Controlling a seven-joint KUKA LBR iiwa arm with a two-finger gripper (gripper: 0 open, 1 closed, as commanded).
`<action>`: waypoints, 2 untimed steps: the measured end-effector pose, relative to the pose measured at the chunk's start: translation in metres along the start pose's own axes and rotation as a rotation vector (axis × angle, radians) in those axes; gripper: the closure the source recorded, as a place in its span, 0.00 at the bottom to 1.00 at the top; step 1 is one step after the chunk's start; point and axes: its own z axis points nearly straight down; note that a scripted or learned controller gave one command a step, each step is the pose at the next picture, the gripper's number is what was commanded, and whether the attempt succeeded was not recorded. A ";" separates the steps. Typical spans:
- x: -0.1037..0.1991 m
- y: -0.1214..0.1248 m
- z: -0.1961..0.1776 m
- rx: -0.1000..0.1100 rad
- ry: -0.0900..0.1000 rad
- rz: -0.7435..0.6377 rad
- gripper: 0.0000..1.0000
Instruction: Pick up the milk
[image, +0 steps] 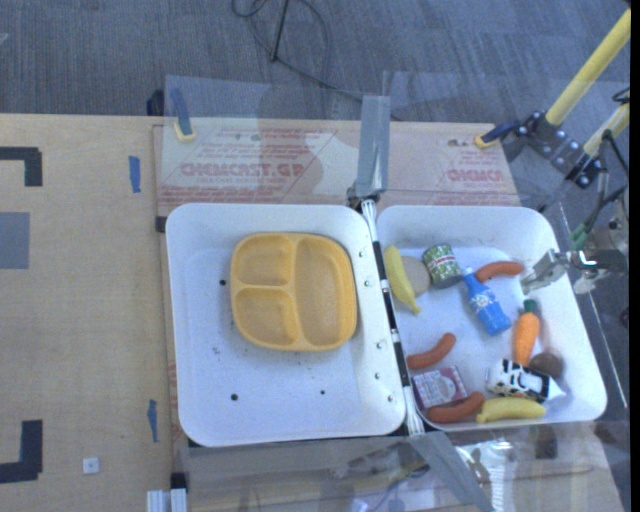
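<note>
My gripper (553, 266) hangs over the right bin (570, 385), at its right rim. The milk (520, 381) lies in that bin's near right corner, just behind a banana (511, 409) and near a carrot (526, 335). A divided plate (294, 291) sits in the left bin (200, 400).

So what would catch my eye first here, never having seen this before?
Probably the yellow divided plate, alone in the left bin. Next, the right bin crowded with toy food: a blue bottle, a carrot, bananas, sausages and the black-and-white milk carton near its front right corner.
</note>
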 end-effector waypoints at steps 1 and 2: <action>-0.018 0.034 0.014 -0.003 -0.002 -0.184 0.00; 0.018 0.079 0.133 -0.003 -0.002 -0.264 0.00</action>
